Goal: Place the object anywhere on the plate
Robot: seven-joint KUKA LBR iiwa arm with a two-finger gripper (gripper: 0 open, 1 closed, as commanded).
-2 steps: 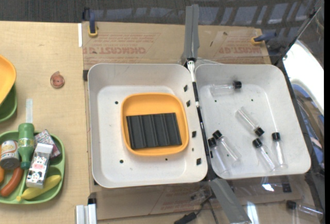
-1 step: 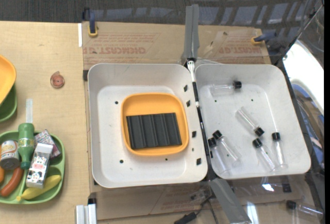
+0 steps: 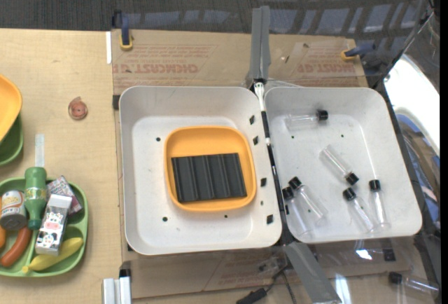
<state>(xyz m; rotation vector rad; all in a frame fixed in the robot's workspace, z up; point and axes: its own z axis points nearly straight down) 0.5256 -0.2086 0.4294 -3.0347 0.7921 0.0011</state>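
Observation:
An orange square plate [image 3: 208,143] lies in the left bin [image 3: 143,155], and a dark ridged black block [image 3: 209,178] rests on its centre. In the right bin [image 3: 392,155] lie several clear plastic tubes with black caps: one near the back [image 3: 306,118], one in the middle [image 3: 339,165], and others toward the front [image 3: 304,197], [image 3: 358,207], [image 3: 377,201].
To the left, on the wooden bench, sits a green plate [image 3: 70,253] with toy food and a green bottle [image 3: 34,195]. A small round pink piece [image 3: 78,109] lies on the wood. Clamps hold the cardboard [image 3: 182,64] at the back.

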